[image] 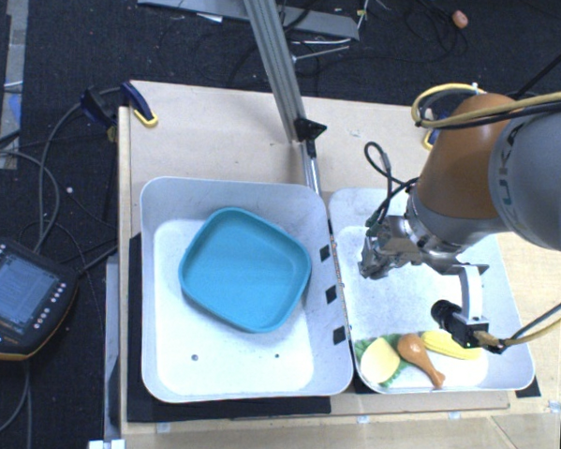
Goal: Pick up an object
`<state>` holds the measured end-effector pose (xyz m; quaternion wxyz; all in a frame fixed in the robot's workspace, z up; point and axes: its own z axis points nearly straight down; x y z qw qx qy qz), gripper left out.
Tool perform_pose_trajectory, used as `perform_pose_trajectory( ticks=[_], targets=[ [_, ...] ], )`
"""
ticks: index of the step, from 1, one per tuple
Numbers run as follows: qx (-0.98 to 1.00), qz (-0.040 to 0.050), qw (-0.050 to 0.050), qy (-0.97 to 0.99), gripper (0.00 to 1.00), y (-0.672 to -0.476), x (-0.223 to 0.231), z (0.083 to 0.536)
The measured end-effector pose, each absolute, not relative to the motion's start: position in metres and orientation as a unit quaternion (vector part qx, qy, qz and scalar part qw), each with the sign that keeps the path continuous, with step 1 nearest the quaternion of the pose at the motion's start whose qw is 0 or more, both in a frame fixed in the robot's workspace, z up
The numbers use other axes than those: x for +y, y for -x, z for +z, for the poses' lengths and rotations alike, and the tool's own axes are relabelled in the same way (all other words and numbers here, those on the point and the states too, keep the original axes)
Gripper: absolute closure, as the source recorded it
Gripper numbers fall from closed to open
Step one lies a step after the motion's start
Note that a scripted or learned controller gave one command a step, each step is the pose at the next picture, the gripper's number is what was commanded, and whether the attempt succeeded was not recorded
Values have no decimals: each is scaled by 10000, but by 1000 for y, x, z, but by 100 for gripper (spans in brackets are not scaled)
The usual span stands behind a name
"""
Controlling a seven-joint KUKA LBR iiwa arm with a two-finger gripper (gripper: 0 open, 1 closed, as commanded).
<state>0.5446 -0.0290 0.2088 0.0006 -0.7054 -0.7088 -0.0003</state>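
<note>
A light blue square plate [245,269] lies tilted in the left bin [161,353]. In the right bin [511,306], along the near edge, lie a pale green and yellow slice-shaped toy [379,358], a brown drumstick-shaped toy [421,356] and a yellow banana-shaped toy [450,345]. My gripper [374,261] hangs over the left part of the right bin, above and to the left of those toys. Nothing shows between its fingers, and their opening cannot be made out.
A slanted metal pole [284,69] crosses from the top to the divide between the bins. A handheld pendant [19,299] and cables lie on the dark floor at the left. The wooden bench [220,131] extends behind the bins.
</note>
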Motion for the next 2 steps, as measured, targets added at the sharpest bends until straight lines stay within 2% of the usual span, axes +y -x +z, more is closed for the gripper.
perform_pose_trajectory(
  ticks=[1,2],
  targets=[
    [-7089,-4,4,7053,100,-551,28,214],
    [-7089,-2,6,7053,100,-544,83,211]
  ],
)
